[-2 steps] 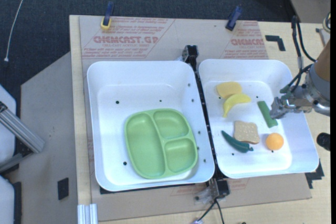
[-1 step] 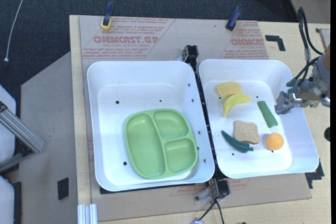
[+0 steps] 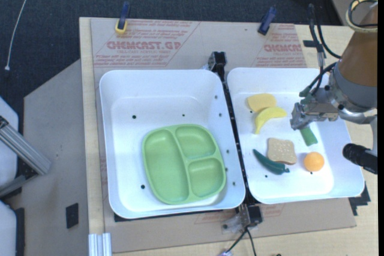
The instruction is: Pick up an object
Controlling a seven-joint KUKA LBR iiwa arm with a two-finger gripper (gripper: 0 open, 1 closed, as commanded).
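Two bins sit side by side under my camera. The left bin (image 3: 114,105), at frame centre-left, holds a green tray (image 3: 183,163) with three compartments and nothing in them. The right bin (image 3: 342,180) holds the loose items: a yellow chip (image 3: 261,102) near its upper left, a banana (image 3: 269,118) just below that, a toast slice (image 3: 281,151) at the middle, a dark green pepper (image 3: 270,163) touching the toast's lower left edge, an orange (image 3: 314,161) to the lower right, and a green block (image 3: 309,135) partly under the arm.

My gripper (image 3: 313,112) hangs at the right bin's upper right, above the green block and just right of the banana. I cannot tell how the jaws stand from this slant, and I see nothing held between them.

I judge the pick not yet done: every item lies on the bin floor. Left to do is the descent, the close and the lift.

For room, the block is nearest but close to the bin's right wall; the orange and toast have open floor around them. The divider between bins is well apart from the gripper.
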